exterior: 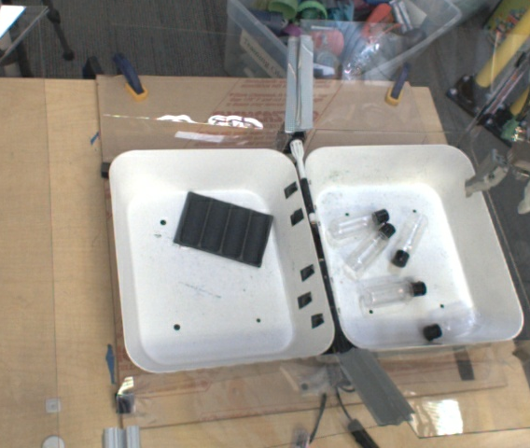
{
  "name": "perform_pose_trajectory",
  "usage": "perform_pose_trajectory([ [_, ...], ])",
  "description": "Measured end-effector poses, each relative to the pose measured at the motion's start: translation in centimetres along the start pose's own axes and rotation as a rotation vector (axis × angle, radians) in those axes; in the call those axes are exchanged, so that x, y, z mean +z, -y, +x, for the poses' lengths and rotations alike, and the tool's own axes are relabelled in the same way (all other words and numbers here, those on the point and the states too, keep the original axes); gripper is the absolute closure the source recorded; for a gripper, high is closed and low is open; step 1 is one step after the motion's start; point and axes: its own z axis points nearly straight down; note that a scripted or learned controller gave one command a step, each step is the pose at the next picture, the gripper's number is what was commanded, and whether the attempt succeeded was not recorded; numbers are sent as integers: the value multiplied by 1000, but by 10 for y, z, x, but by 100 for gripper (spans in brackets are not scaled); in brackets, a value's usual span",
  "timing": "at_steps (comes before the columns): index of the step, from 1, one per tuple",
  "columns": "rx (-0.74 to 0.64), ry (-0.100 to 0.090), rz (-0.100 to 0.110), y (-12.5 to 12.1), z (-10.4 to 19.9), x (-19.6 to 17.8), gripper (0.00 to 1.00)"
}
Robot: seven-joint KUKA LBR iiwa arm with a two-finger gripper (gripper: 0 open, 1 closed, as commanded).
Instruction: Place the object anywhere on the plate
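Note:
A black ribbed rectangular plate (pixel 224 229) lies flat in the left bin (pixel 144 339), toward its back middle. Several clear vials with black caps lie scattered in the right bin (pixel 489 278): one (pixel 360 223) near the back left, one (pixel 371 247) just below it, one (pixel 408 239) slanted in the middle, one (pixel 392 293) lower down, and one (pixel 444 327) by the front right corner. My gripper (pixel 506 171) hangs over the right bin's right rim, apart from every vial, with nothing seen in it.
A row of black clips (pixel 302 250) runs along the seam between the bins. A clear tub of colourful items (pixel 340 12) stands behind the bins. Cables and yellow parts (pixel 517 26) crowd the back right. Bare wooden bench (pixel 32 250) lies to the left.

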Motion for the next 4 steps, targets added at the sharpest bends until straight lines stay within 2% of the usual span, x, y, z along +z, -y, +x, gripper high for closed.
perform_pose_trajectory([
  [4,0,0,0,0,0,0,0],
])
